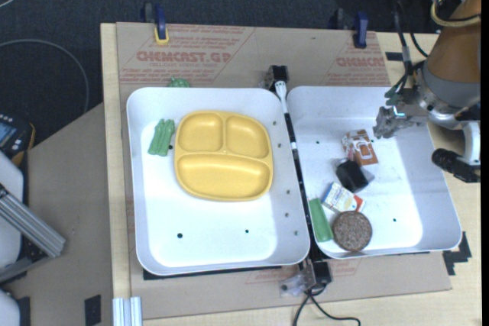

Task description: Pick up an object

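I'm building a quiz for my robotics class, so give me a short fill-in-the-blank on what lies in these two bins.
1. The yellow divided plate lies in the ____ bin as the camera sees it.
2. The green object beside that plate lies on the plate's ____ side in the view.
3. The round brown disc sits near the right bin's ____ edge.
4. The end effector is above the ____ bin.

Missing words: left; left; front; right

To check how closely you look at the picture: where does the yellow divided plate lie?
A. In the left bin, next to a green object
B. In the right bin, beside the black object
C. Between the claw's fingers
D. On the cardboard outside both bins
A: the yellow divided plate lies in the left bin, with the green object just to its left.
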Controlling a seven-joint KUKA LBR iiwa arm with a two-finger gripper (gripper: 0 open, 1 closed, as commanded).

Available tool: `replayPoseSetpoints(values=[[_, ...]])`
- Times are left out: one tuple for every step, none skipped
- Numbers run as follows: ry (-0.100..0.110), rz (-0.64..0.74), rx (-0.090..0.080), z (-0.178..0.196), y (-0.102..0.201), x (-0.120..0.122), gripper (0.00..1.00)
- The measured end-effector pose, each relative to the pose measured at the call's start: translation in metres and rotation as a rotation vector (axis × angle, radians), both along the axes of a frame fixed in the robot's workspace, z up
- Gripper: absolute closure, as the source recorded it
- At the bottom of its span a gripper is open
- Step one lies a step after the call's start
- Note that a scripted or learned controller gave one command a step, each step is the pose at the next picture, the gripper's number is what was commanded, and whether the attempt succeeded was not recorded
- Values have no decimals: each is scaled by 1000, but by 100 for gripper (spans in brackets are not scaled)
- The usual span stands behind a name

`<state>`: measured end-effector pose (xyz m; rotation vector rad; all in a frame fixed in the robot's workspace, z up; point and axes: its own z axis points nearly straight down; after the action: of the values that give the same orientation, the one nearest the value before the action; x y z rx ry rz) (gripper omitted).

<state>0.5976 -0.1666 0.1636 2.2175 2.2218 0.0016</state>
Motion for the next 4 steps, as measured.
replayPoseSetpoints(values=[[-2, 1, -1, 10, 0, 0, 100], [-5, 1, -3, 21, -1, 1, 100], [-8, 2, -5, 31, -1, 2, 100], [-11, 3, -6, 41, -1, 2, 100]])
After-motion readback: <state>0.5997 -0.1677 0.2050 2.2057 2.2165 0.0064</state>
